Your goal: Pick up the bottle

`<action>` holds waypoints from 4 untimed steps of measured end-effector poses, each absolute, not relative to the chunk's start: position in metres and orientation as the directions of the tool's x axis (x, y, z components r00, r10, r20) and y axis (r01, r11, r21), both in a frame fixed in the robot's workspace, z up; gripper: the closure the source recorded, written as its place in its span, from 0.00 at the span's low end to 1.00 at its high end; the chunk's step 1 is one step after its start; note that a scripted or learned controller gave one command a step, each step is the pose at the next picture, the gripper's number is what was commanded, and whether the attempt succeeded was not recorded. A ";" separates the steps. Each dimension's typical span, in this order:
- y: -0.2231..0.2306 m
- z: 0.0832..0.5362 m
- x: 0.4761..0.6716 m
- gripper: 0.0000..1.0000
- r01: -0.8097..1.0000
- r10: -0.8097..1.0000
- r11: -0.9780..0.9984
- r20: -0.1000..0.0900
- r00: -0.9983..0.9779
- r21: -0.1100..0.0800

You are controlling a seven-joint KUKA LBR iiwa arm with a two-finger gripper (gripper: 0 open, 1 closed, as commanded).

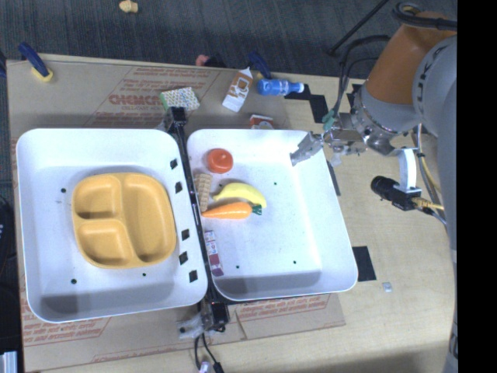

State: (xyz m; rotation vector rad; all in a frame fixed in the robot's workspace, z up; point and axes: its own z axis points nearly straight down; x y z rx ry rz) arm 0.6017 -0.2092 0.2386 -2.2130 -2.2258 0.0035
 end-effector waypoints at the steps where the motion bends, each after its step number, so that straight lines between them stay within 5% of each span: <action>1: -0.209 0.249 0.602 1.00 1.000 1.000 0.011 0.001 -0.011 -0.005; 2: -0.211 0.246 0.542 1.00 0.999 0.999 -0.050 0.000 0.050 -0.004; 3: -0.204 0.184 0.493 1.00 0.992 0.992 -0.127 0.001 0.127 -0.005; 4: -0.185 0.183 0.476 1.00 0.984 0.984 0.177 0.003 -0.177 -0.004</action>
